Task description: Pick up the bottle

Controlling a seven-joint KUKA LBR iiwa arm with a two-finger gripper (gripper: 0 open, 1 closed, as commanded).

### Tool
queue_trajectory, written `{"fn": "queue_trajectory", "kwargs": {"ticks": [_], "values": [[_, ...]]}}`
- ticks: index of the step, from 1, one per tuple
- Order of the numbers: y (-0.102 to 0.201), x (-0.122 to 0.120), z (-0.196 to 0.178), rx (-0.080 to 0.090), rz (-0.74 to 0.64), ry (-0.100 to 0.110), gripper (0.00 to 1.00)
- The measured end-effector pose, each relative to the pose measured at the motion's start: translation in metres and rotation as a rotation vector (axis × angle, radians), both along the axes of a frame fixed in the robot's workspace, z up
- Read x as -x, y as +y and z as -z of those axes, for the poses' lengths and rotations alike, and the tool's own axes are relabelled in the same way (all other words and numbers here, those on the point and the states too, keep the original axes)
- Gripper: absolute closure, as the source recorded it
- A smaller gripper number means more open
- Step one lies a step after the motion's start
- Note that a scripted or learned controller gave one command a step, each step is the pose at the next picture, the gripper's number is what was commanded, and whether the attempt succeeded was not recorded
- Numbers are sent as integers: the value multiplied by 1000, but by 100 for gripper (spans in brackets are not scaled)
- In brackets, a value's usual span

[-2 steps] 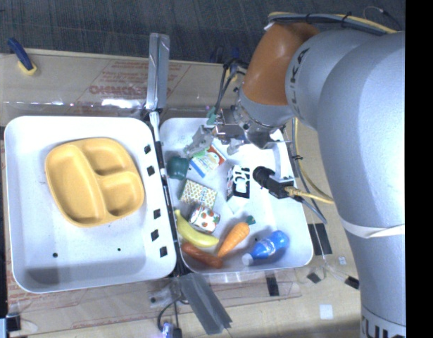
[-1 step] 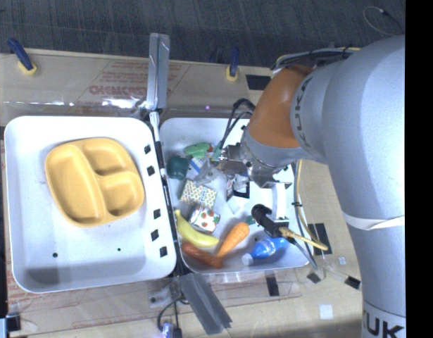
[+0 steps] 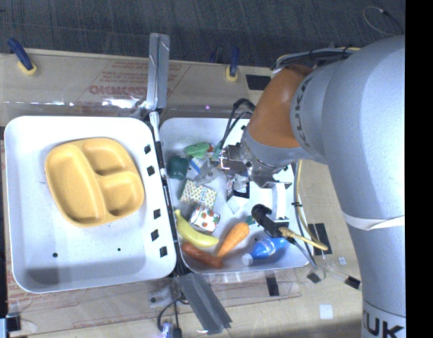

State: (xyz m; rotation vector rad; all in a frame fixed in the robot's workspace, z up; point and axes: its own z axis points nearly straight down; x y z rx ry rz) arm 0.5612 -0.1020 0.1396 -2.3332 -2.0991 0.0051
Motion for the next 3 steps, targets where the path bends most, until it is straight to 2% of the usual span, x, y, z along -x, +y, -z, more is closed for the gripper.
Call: {"fn": "queue_trajectory", "kwargs": {"ticks": [1,2,3], "values": [[-39,5,33,1,44,-30,0],[-42,4,22,7,43,-32,100],[-42,4,22,8,42,-32,0]]}}
